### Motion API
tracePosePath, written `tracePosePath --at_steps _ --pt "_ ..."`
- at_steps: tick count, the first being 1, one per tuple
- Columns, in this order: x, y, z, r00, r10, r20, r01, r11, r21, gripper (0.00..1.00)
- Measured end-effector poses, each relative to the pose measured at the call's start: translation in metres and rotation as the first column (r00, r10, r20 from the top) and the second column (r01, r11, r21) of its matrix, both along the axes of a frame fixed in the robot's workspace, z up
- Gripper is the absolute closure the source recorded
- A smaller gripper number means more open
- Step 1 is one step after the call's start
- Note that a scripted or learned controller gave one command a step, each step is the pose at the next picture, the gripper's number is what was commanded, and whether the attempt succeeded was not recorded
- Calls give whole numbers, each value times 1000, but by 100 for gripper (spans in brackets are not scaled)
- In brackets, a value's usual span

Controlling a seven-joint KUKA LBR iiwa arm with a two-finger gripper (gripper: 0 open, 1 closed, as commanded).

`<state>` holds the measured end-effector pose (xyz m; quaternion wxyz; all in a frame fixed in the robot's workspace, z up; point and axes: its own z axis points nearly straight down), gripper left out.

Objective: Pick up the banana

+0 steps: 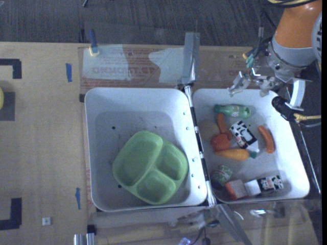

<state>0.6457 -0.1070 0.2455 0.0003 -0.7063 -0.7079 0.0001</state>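
Observation:
A yellow-orange elongated piece (234,154), the likeliest banana, lies flat in the middle of the right bin (301,185); its colour leaves me unsure of what it is. It touches a cow-print carton (243,133) and a red toy (221,142). My gripper (251,86) hangs over the bin's far rim, well behind that piece and above a green bottle (232,110). Its fingers stand open with nothing between them.
The right bin also holds an orange carrot (220,122), a sausage (266,138), a green can (222,175), an orange-white box (241,188) and a cow-print cube (270,183). A green divided plate (150,167) lies in the left bin (97,116).

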Motion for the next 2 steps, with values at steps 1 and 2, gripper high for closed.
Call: tracePosePath --at_steps 1,2 --pt "-8 -41 -132 944 -330 -3 330 944 0 0" --pt "-70 -38 -97 888 -460 -4 460 888 0 0"
